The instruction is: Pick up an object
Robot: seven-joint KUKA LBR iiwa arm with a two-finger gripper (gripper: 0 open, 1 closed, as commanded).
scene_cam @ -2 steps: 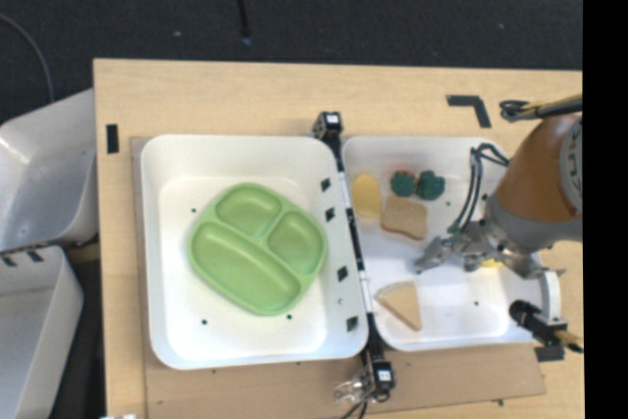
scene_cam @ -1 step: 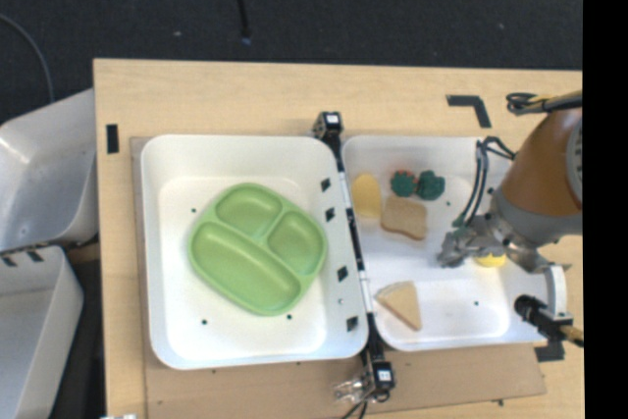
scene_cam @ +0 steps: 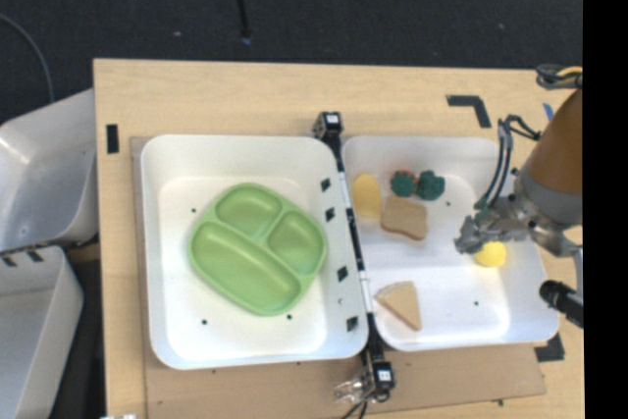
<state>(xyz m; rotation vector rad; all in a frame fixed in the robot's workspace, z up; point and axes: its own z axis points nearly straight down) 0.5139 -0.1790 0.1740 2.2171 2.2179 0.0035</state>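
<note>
Ball [scene_cam: 491,255], yellow, sits just at 4 o'clock of the pincer [scene_cam: 474,235], whose spread I cannot tell; it could roll off if nudged.

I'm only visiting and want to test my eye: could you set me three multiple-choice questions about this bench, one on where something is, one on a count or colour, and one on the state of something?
1. Where does the green plate lie?
A. in the left bin
B. in the right bin
C. on the bare wood

2. How many brown bread-like pieces are in the right bin?
A. none
B. two
C. five

3. How does the yellow ball stand to the gripper?
A. far off, in the other bin
B. on the green plate
C. just below the gripper, in the same bin

Answers:
1 A: the plate sits inside the left bin.
2 B: one piece lies near the middle, another near the front edge.
3 C: the ball shows right beneath the gripper's tip.
</note>
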